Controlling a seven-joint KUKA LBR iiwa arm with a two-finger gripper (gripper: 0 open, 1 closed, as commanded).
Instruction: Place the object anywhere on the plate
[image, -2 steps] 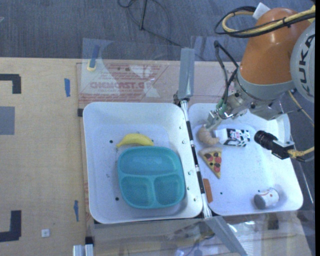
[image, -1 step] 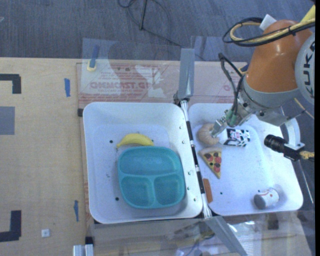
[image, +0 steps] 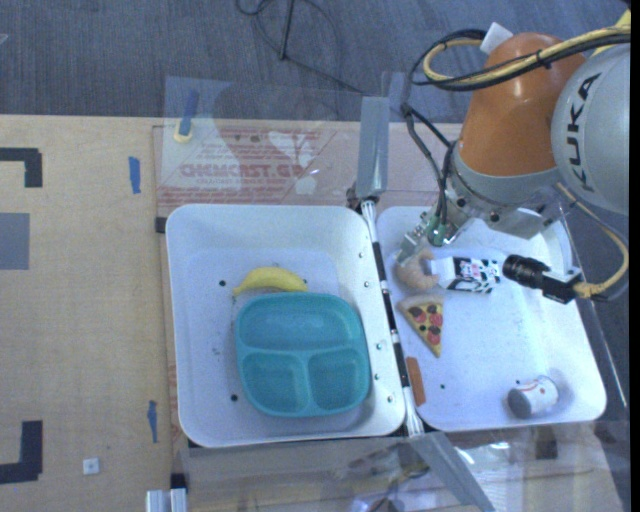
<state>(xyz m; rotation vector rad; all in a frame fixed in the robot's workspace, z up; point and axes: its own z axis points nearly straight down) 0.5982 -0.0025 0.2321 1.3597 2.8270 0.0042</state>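
Note:
A teal plate (image: 298, 355) with three compartments lies in the left bin (image: 190, 300), towards its front. My gripper (image: 428, 238) hangs over the back left corner of the right bin (image: 570, 340), under the orange wrist band. Just below its tip a small beige object (image: 411, 272) rests on the bin floor; whether the gripper touches it cannot be made out. A toy pizza slice (image: 426, 323) lies a little in front of the beige object. A yellow banana (image: 268, 281) sits in the left bin against the plate's back edge.
A black-and-white patterned item (image: 476, 273) lies to the right of the beige object. A grey and white cylinder (image: 532, 397) rests at the right bin's front right. A small orange stick (image: 415, 379) lies by the divider between the bins.

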